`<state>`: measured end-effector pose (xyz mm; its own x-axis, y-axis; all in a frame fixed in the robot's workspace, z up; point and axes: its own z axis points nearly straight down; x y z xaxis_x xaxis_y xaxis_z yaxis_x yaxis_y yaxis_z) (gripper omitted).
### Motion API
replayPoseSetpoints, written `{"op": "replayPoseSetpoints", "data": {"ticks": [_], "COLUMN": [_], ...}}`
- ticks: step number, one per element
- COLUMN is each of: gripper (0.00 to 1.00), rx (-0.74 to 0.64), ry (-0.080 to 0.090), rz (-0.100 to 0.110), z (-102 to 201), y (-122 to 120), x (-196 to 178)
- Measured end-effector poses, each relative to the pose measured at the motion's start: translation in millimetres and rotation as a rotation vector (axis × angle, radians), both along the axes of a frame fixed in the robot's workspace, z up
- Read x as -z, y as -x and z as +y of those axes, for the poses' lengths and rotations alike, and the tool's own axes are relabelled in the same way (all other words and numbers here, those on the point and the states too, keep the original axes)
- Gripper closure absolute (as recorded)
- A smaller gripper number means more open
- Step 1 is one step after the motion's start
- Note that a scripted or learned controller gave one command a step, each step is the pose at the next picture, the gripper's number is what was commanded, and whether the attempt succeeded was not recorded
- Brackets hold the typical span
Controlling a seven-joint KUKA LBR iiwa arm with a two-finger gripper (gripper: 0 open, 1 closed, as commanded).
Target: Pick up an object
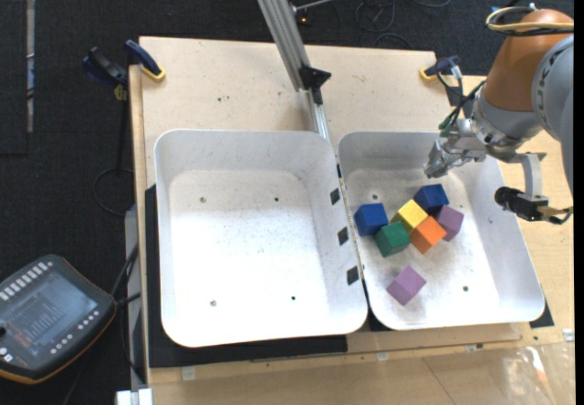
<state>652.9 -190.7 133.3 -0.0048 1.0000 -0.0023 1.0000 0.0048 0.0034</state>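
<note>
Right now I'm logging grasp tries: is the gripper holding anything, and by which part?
Nothing is visibly held. The gripper hovers just above the dark blue cube, which sits in the right bin.

Claw (438,166) above right bin (511,303) — just behind clustered cubes (409,219); purple cube (406,285) apart.
</note>
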Motion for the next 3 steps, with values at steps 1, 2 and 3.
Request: {"op": "replayPoseSetpoints", "data": {"ticks": [1, 2, 3], "gripper": [1.00, 1.00, 1.00], "rx": [0.003, 0.002, -0.003], "ry": [0.000, 0.001, -0.004], "rz": [-0.003, -0.005, 0.002], "z": [-3, -3, 50], "y": [0, -2, 2], "x": [-44, -98, -110]}}
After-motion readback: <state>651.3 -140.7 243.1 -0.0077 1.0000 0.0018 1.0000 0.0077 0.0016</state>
